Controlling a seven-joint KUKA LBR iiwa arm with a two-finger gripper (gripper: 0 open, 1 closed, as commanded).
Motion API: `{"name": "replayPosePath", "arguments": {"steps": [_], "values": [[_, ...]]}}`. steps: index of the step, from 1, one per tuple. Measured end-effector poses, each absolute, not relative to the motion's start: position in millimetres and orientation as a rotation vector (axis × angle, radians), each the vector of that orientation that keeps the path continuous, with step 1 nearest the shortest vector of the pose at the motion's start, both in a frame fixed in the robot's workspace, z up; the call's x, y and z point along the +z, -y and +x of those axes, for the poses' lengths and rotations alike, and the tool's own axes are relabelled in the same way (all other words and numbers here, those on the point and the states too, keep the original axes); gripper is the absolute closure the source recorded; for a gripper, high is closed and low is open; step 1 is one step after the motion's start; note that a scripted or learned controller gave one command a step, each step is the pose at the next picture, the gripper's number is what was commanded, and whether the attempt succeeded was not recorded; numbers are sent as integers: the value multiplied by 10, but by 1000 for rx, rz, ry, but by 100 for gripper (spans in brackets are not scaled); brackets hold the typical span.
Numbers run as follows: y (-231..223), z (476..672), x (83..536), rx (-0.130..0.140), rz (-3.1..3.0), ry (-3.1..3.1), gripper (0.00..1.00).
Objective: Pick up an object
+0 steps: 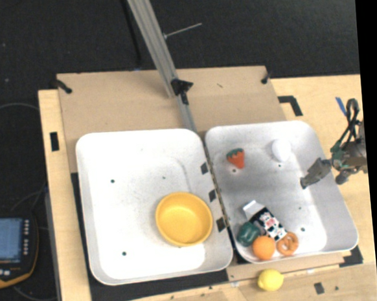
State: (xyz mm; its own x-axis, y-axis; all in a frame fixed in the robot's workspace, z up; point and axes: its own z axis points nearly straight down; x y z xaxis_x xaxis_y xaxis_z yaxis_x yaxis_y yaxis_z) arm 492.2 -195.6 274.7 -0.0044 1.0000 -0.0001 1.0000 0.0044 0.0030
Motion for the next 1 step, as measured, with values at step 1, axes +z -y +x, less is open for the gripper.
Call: {"name": "replayPosePath", "arguments": {"steps": [1], "values": [[1957, 4922, 2747, 4, 2216, -2223, 0]]}}
